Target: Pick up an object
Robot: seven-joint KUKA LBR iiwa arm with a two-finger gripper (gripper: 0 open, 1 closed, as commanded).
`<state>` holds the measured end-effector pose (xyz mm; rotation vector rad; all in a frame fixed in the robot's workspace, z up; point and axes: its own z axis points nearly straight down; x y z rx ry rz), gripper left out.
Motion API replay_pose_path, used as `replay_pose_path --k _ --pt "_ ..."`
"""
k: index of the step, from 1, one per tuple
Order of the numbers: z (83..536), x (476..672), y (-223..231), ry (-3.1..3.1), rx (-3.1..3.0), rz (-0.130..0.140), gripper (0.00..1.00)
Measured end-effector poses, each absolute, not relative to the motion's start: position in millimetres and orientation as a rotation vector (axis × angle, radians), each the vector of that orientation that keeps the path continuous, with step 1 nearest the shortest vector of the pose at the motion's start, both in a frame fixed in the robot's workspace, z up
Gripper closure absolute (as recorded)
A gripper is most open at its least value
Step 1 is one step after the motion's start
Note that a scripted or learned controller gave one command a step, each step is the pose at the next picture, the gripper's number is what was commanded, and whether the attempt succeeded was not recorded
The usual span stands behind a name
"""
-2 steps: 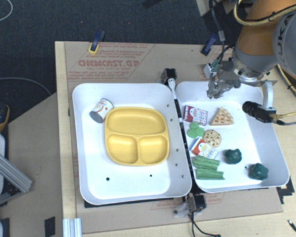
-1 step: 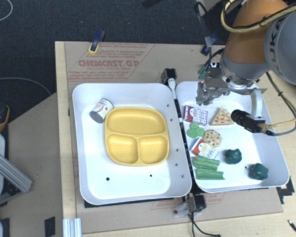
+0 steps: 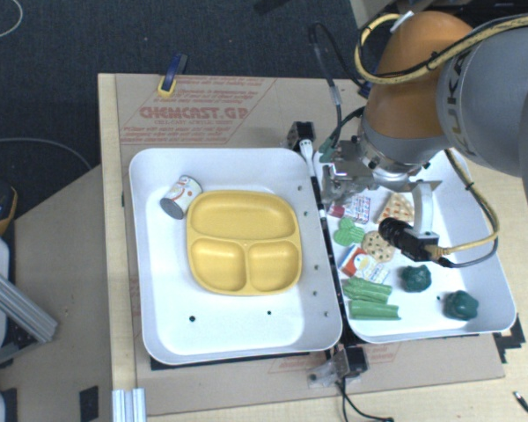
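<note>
I am watching the gripper (image 3: 367, 180) hanging over the right bin (image 3: 488, 244) where the small toy foods (image 3: 366, 262) are lying (light, stiff plastic, likely slick), judging a narrow-side pinch best, finger state I cannot tell.

You were looking at a robotics lab: two white bins (image 3: 150, 262) sat on a cardboard-topped bench (image 3: 202, 104), left of the gripper, with cables (image 3: 334, 86) and dark carpet (image 3: 114, 16) beyond.
</note>
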<state>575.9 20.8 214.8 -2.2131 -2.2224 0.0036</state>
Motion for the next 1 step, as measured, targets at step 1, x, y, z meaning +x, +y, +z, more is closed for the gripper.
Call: replay_pose_path --k 1 --pt "215.2 554.5 58.0 -2.222 -2.214 0.003 1.00"
